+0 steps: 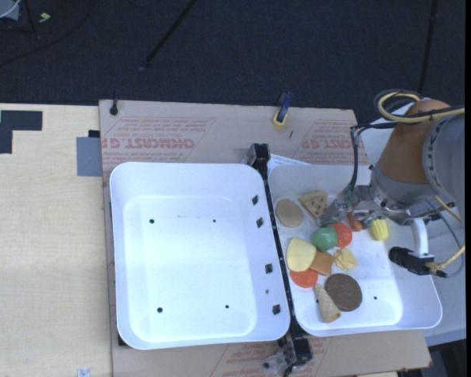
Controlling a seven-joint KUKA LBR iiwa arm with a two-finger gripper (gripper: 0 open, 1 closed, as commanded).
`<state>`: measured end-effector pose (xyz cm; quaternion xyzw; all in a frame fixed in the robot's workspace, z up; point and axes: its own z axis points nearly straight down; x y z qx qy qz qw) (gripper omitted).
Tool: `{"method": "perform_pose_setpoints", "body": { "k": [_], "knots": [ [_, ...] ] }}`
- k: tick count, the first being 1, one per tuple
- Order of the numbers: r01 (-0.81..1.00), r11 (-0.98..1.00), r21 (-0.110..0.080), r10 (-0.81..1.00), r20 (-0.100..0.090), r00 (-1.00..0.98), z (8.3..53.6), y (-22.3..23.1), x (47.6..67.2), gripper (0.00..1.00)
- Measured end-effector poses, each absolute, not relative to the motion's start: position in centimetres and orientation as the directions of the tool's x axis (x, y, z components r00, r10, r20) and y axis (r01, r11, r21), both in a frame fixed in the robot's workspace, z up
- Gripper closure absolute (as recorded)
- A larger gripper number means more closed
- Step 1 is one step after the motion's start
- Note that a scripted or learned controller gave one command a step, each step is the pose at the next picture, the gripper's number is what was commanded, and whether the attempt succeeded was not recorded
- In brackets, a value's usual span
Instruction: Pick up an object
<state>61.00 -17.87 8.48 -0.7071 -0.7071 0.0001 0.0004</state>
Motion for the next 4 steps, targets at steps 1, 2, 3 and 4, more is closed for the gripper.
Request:
{"method": "perform_pose_setpoints", "body": {
  "k": [1,2,3,4],
  "knots": [
    [1.000,0.003,-0.007,1.000,-0.002,-0.003,9.0,-11.5,64.4,0.00],
    [1.000,0.002,-0.005,1.000,0.001,-0.002,9.8,-11.4,64.3,1.00],
    [1.000,0.001,-0.004,1.000,0.000,-0.001,8.7,-9.8,64.3,1.00],
    [1.000,0.001,-0.004,1.000,0.000,-0.001,8.8,-8.2,64.3,1.00]
  ]
}}
